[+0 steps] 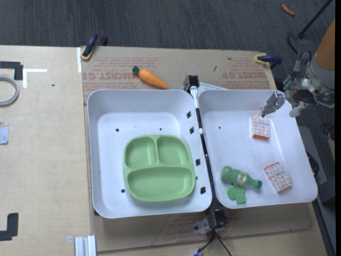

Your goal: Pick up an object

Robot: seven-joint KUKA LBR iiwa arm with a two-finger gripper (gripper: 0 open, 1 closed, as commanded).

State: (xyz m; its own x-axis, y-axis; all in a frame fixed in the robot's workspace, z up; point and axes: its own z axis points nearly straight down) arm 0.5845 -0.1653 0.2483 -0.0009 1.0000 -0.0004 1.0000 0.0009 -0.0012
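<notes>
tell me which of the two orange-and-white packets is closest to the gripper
The upper packet, just below the gripper; the other packet lies lower, by the green bottle.

The arm (326, 52) was cut off by the right edge; the gripper (273, 104) was too small to read. Print on the two packets (261, 127) (278, 177) was illegible.

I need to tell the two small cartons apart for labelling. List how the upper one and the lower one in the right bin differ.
The upper carton lies right by the claw; the lower carton lies far from it, near the green bottle. The upper carton sits nearly square to the view; the lower carton is turned at a slant. Both are white-and-orange and lie flat in the right bin.
</notes>
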